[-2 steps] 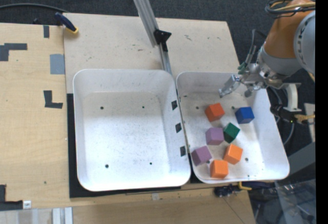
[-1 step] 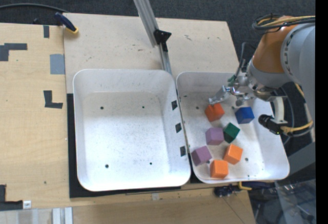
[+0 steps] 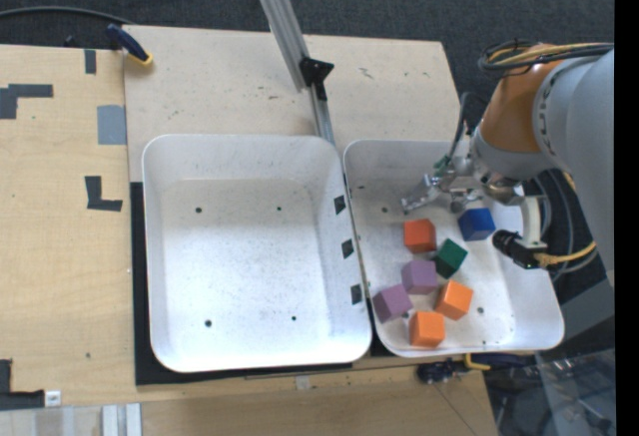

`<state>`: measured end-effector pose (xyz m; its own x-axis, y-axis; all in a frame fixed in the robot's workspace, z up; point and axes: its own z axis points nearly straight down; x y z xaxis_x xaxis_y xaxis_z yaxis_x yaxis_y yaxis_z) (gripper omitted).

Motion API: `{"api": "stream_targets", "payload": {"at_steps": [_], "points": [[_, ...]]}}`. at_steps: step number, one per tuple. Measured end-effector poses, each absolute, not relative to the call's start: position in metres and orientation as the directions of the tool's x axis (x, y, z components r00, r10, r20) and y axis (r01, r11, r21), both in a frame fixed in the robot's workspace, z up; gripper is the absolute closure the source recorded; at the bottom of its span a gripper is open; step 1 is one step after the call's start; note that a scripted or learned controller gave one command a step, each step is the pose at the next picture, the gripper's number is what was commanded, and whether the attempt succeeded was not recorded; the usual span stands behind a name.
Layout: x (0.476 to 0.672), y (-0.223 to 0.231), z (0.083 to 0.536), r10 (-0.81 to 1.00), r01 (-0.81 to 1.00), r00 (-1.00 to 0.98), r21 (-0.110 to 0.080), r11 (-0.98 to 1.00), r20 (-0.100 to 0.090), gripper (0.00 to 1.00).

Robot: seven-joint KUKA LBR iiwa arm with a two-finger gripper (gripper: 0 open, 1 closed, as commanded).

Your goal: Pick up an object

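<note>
The gripper hangs low over the right bin, and whether it is spread or closed cannot be told, because the wrist hides that part; nothing is seen held in it. Just below it lies an orange-red block, and to its right side a blue block. Further below sit a green block, two purple blocks and two orange blocks, close together. To do the pick well, the arm probably should choose the orange-red block, which has some free space around it, come down straight and centre on it before closing. The crowded blocks lower down are a harder target. The bin floor is white and flat with small dark specks. The left bin lies far to the left of the gripper, on a pale wooden bench.
</note>
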<state>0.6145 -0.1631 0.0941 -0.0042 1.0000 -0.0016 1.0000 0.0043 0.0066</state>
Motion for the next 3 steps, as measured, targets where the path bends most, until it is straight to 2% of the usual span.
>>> {"api": "stream_targets", "payload": {"at_steps": [1,3], "points": [[0.612,-0.163,0.102,1.000,1.000,-0.003,-0.002,0.003,0.001,1.00],[0.620,-0.180,0.208,1.000,1.000,-0.001,0.004,0.001,-0.002,1.00]]}}
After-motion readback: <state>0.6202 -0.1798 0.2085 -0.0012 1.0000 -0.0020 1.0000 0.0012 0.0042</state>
